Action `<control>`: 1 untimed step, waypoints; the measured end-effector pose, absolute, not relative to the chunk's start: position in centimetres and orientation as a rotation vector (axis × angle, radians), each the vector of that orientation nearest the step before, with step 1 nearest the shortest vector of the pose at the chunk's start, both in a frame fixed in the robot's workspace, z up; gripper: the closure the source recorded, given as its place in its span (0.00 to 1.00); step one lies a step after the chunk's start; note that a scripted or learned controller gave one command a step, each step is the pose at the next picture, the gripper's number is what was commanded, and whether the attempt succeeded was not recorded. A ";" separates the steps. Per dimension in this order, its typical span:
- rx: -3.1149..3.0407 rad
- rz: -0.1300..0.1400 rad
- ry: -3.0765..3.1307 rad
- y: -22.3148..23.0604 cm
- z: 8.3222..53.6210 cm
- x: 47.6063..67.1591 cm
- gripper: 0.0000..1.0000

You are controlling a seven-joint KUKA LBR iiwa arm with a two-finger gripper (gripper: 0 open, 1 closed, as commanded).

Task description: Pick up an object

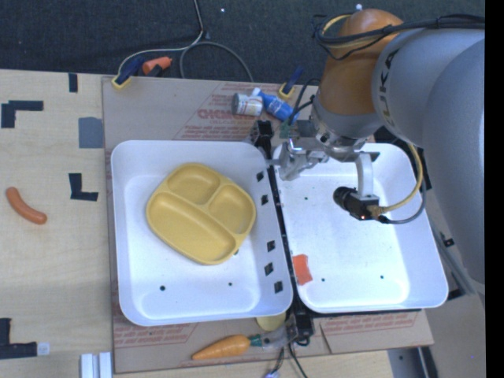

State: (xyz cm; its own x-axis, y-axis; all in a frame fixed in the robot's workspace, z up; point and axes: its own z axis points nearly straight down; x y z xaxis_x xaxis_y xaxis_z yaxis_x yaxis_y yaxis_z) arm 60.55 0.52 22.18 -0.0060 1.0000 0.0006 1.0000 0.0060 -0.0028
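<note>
Hovering at the far inner corner of the right bin (394, 290), the tool (293, 164) sits right by the divider between the two bins, under the grey arm (433, 93) with its orange band (354, 61); open or closed, cannot tell, metal parts too cluttered, nothing seen gripped. Yellow divided plate (201, 212) lies flat in the left bin (126, 235), on the view-left side of the tool and a bit nearer the camera, not touching it. Small orange-red piece (302, 269) lies in the right bin, nearer the camera than the tool, close to the divider, well apart from the tool. Black module on a yellow-black cable (354, 201) hangs just view-right of the tool, over the right bin. Blue-and-white tube (260, 103) lies on the cardboard beyond the tool, near it. Carrot (222, 347) lies on the counter (47, 290) past the bins' near edge, far from the tool. Sausage (26, 205) lies far to the view-left on the counter. Orange-handled clamp (142, 68) sits at the cardboard's far corner.
</note>
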 end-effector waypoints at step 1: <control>-2.216 0.003 -2.221 1.7 24.6 55.4 1.00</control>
State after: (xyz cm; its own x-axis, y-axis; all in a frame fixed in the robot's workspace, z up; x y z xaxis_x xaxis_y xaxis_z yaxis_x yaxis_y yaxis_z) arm 55.37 1.70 24.61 -0.0022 1.0000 0.0011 1.0000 0.0022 -0.0041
